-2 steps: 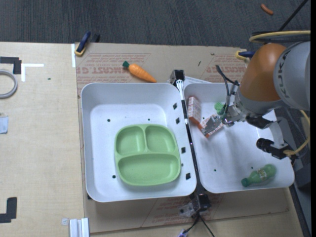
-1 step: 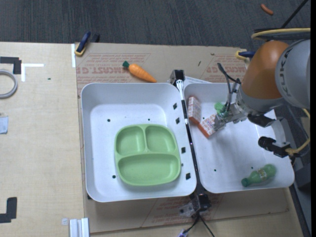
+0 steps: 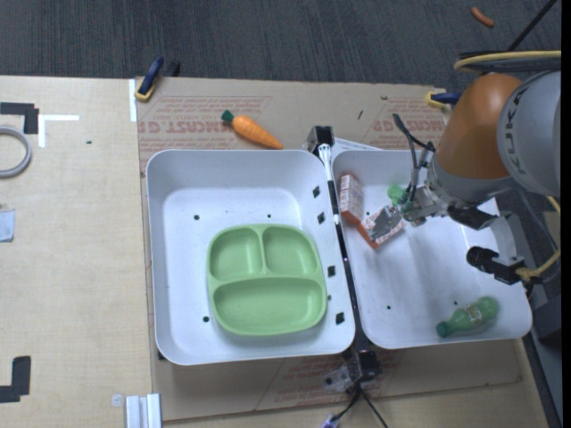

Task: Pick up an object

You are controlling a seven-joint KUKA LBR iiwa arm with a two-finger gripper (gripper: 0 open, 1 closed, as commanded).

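My gripper [image 3: 386,225] hangs low in the right bin [image 3: 419,279], near its left wall. A red and white carton [image 3: 351,200] lies just left of it, tilted, with its lower red edge reaching toward the gripper tip. I cannot tell whether they touch. A small green piece [image 3: 395,193] shows right behind the gripper. A green bottle [image 3: 468,317] lies on its side in the bin's near right corner, well apart from the gripper.
The left bin [image 3: 178,239] holds a green divided plate [image 3: 266,280]. A toy carrot [image 3: 252,130] lies on the cardboard behind the bins. A black clip [image 3: 321,138] sits where the bins meet at the back. The arm's cables [image 3: 495,266] hang over the right bin's right side.
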